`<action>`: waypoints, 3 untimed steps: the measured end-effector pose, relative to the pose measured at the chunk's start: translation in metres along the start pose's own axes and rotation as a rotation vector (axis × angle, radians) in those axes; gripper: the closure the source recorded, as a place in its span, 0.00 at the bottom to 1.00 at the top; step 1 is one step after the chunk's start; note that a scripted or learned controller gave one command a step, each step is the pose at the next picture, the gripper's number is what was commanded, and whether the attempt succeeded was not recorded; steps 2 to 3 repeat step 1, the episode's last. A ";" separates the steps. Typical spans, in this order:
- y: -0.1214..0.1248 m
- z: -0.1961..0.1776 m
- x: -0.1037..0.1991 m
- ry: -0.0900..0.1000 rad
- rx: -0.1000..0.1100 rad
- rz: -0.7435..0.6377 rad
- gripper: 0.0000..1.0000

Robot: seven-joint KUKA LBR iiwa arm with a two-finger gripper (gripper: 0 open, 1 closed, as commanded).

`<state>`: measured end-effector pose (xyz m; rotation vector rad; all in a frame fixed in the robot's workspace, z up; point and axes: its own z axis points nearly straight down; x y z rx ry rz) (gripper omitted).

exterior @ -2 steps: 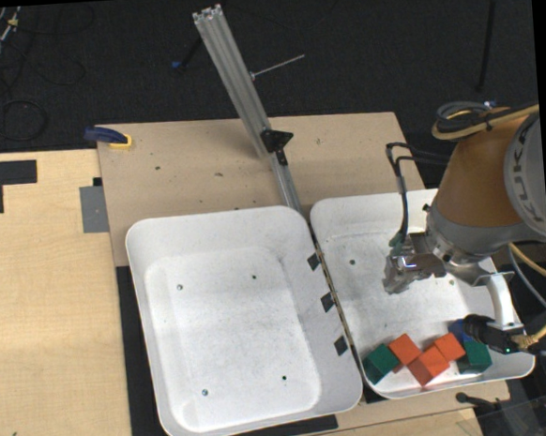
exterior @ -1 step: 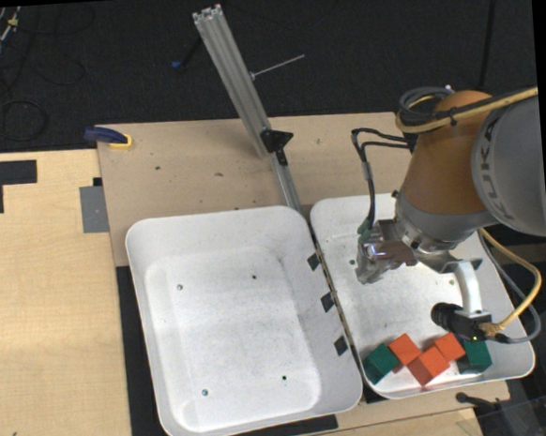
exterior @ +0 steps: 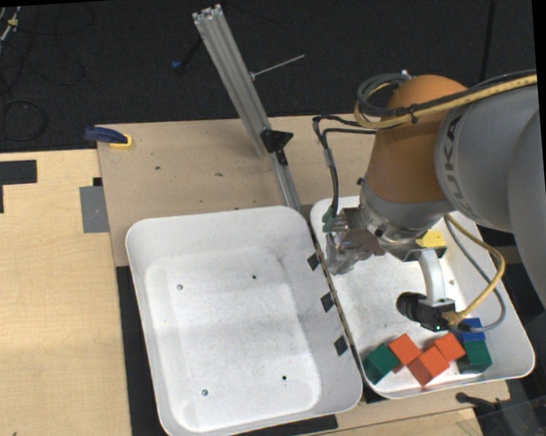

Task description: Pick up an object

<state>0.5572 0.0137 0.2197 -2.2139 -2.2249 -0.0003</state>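
Several small blocks lie bunched at the front of the right bin [exterior: 382, 293]: a green block [exterior: 380, 360], an orange block [exterior: 404, 348], a red-orange block [exterior: 428, 367] and a blue block [exterior: 473, 338] among them. A yellow piece [exterior: 433, 239] peeks out beside the wrist further back. My gripper [exterior: 344, 251] hangs low over the back left part of the right bin, close to the wall shared with the left bin and well behind the blocks. I see nothing held in it.
The left bin [exterior: 229, 319] sits directly beside the right one. A slanted metal rail [exterior: 241, 83] rises behind the bins. The grey and orange arm covers the right bin's back right part.
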 end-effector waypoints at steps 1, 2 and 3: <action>0.013 0.005 0.043 -0.001 0.001 0.001 1.00; 0.013 0.005 0.043 -0.001 0.001 0.001 1.00; 0.013 0.005 0.043 -0.001 0.001 0.001 1.00</action>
